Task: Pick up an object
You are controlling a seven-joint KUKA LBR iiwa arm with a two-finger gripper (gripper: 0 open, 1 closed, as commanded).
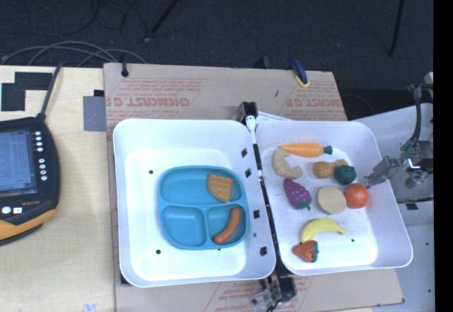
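We see two white bins on the desk. The left bin (134, 162) holds a blue tray (177, 222) with a waffle (220, 187) and a sausage (228, 226) in it. The right bin (382, 247) holds toy food: a carrot (303, 150), a banana (322, 228), a strawberry (306, 251), a red tomato (357, 195) and purple grapes (297, 193). The gripper (379, 171) sits at the right rim, near the tomato, holding nothing we can see. We cannot tell its state.
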